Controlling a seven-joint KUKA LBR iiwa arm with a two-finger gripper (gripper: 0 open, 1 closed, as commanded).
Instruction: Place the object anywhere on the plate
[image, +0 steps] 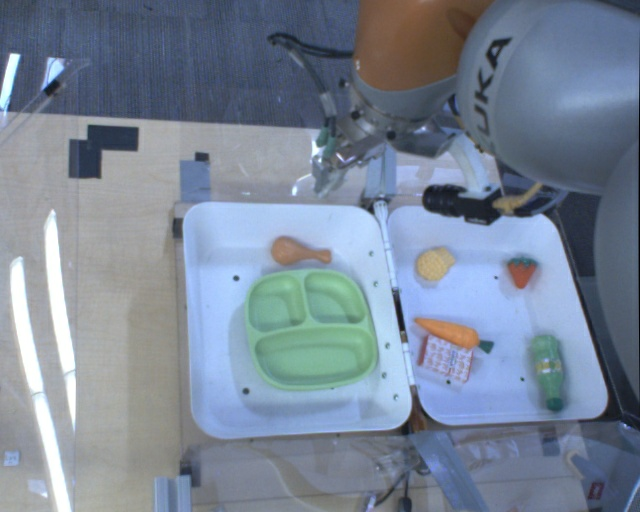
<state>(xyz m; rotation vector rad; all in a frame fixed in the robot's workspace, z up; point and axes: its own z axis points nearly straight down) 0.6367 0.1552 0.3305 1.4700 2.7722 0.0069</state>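
- Two shallow white bins sit side by side on the bench: the left bin and the right bin, touching along a shared middle rim.
- Left bin: a green plate with three compartments, two small ones at its 12 o'clock side and one long one at its 6 o'clock side, lies near the bin's centre.
- A brown chicken drumstick lies on the bin floor just off the plate at 12 o'clock, apart from its rim, thin end pointing to 3 o'clock.
- Right bin: a yellow corn piece lies toward 10 o'clock of the bin; a strawberry toward 1 o'clock.
- An orange carrot lies near the bin's centre-left, resting against the top edge of a red-and-white snack packet at its 6 o'clock; the packet's print is too small to read.
- A green bottle lies flat toward 4 o'clock of the bin; its label cannot be read.
- The gripper hangs beyond the left bin's far rim, at 12 o'clock from the drumstick, with nothing between its fingers; whether they are spread or closed I cannot tell.
- The grey arm bears the letters "KUKA", partly cut off.
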